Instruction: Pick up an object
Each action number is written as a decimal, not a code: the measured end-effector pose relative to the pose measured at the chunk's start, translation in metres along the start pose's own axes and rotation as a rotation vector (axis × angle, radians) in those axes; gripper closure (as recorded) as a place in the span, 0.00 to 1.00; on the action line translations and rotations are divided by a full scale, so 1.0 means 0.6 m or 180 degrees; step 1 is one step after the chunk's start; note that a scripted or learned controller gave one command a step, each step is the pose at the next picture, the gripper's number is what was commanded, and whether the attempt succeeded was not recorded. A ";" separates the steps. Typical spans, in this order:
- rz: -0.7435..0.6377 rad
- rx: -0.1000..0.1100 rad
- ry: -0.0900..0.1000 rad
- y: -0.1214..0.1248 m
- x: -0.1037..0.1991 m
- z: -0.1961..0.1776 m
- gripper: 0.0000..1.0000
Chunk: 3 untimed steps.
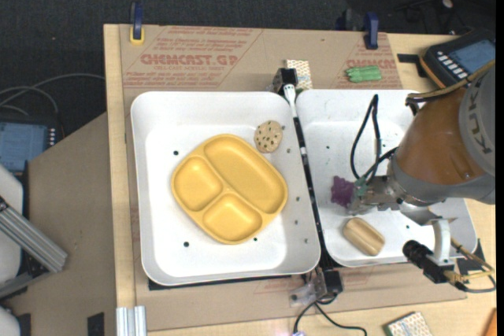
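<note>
In the right bin (331,112) a small purple object (342,190) lies near the left wall, and a tan bread-roll-shaped piece (363,236) rests just below it. My gripper (361,198) is low in this bin, right beside the purple object and touching or nearly touching its right side. The arm's grey and orange wrist (441,153) hides most of the gripper. In the left bin (150,193) sit a yellow three-compartment plate (228,186) and a chocolate-chip cookie (268,136) beside the plate's upper right edge.
A black cable (364,130) loops over the right bin's middle. On the brown board behind the bins lie a green object (364,75) and a small checkered block (298,73). Clamps hold the board's far edge.
</note>
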<state>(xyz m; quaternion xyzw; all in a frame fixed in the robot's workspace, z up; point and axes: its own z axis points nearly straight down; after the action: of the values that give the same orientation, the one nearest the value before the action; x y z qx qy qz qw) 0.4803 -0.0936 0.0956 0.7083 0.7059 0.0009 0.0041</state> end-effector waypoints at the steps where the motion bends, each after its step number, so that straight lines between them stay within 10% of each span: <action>1: -0.0018 -0.0008 0.0004 0.137 -0.020 -0.053 1.00; 2: -0.0010 0.0019 0.0013 0.130 -0.019 -0.050 0.00; 3: -0.0005 0.0037 0.0019 0.016 -0.003 0.021 0.00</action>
<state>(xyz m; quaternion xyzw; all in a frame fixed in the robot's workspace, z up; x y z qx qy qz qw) 0.4902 -0.0954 0.0828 0.7078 0.7065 -0.0011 -0.0021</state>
